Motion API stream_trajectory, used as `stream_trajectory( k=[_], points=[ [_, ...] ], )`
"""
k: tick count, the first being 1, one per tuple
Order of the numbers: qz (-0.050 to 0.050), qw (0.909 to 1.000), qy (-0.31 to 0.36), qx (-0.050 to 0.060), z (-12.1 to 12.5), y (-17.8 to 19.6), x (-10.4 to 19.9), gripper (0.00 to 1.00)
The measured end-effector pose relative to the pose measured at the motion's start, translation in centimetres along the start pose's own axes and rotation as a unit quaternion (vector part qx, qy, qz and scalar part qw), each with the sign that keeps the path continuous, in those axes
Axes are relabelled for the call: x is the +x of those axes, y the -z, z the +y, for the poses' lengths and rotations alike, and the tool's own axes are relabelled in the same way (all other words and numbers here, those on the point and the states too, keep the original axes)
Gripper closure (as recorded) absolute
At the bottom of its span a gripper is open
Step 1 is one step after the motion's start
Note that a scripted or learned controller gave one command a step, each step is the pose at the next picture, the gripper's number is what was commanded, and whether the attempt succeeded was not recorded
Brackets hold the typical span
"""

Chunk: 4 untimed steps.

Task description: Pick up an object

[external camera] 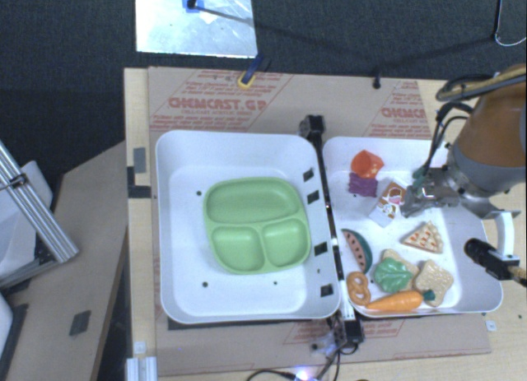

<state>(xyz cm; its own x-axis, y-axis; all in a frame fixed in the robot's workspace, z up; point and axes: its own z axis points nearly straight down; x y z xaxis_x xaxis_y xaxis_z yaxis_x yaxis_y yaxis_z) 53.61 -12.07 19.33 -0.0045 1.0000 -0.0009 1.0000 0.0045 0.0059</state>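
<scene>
Two white bins are sitting side by side on the bench: the left bin [177, 206] is holding one green divided tray [255, 225] with three compartments, and the right bin [486, 293] is holding all the toy food, so any pick is happening there. The gripper [409, 199] is reaching in from the right and hanging low over the right bin's middle, just beside a small red-and-white item [390, 199] (too small to name). How wide it is standing, and whether it is gripping anything, cannot be made out at this angle.

Counting the rest, one each: red pepper [366, 162] touching a purple piece [361, 184] at the far end, pizza slice [424, 239], watermelon slice [356, 248], pretzel [358, 286], green leafy vegetable [392, 273], carrot [395, 302] along the near wall. Bread slices [434, 278] are looking like two, partly hidden. Most pieces are crowding the near end, likely leaving the middle item easiest to reach.
</scene>
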Motion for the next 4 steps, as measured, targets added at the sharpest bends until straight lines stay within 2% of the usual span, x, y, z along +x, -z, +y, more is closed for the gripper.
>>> stream_trajectory(
  k=[1,2,3,4],
  points=[
    [0.0,1.0,0.0,0.0,0.2,3.3,0.0,1.0],
    [0.001,1.0,0.003,0.0,4.4,3.7,3.7,1.0],
    [0.001,1.0,0.002,0.001,7.4,2.4,7.9,1.0],
    [0.001,1.0,0.002,0.001,8.5,3.9,11.1,1.0]
  ],
)
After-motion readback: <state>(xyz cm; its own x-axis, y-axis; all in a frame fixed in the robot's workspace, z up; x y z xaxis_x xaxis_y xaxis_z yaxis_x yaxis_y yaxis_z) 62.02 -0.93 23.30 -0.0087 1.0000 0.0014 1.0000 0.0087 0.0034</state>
